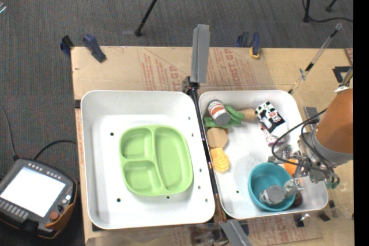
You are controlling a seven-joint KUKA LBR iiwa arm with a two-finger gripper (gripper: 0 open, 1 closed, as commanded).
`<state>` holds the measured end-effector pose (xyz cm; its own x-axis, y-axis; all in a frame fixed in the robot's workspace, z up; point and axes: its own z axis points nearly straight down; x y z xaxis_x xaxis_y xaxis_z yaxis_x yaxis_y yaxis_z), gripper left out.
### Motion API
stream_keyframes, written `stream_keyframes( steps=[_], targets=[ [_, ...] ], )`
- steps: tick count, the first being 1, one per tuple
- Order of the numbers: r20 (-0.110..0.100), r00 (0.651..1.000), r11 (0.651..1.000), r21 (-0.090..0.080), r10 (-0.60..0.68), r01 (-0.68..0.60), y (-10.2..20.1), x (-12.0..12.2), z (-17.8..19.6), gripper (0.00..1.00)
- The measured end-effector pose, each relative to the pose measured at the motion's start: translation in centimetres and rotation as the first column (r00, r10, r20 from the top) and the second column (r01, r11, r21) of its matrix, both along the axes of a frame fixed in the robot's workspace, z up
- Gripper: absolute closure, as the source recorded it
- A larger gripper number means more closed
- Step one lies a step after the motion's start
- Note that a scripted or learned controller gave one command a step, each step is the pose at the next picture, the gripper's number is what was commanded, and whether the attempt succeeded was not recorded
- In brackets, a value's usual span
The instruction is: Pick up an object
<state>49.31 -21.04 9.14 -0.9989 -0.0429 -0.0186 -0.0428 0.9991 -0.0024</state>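
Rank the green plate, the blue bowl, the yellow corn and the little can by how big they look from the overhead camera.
Largest to smallest:
1. green plate
2. blue bowl
3. and 4. yellow corn and little can: they look about alike, so I won't rank them.

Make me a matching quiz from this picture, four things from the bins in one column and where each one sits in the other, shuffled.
Things:
1. green divided plate
2. teal bowl
3. small can
4. black-and-white carton

Places:
A. right bin, near corner, below the tool
B. right bin, far side, beside the left wall
C. middle of the left bin
D. right bin, far side, toward the right wall

Pairs: 1-C, 2-A, 3-B, 4-D
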Motion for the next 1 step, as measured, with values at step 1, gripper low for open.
stream_keyframes(
  steps=[1],
  targets=[
    [-0.017,0.999,1.000,0.003,0.031,-0.031,-0.18,2.78,-0.43,0.00]
  ],
)
